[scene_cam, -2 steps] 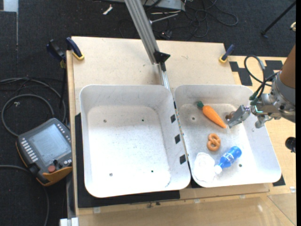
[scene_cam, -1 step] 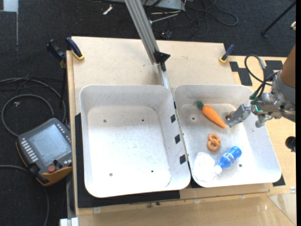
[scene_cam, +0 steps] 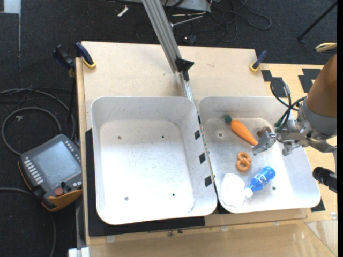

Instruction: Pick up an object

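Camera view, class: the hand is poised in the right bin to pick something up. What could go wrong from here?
1. The hand sits near the right bin wall, so a descent there may meet bare floor, off the carrot.
2. The pretzel, blue bottle and white object lie close together; reaching for one could nudge the others.
3. The bottle is probably round and might roll.

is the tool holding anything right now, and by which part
Nothing is held. The tool hangs open over the right bin, beside the carrot, with nothing between its fingers.
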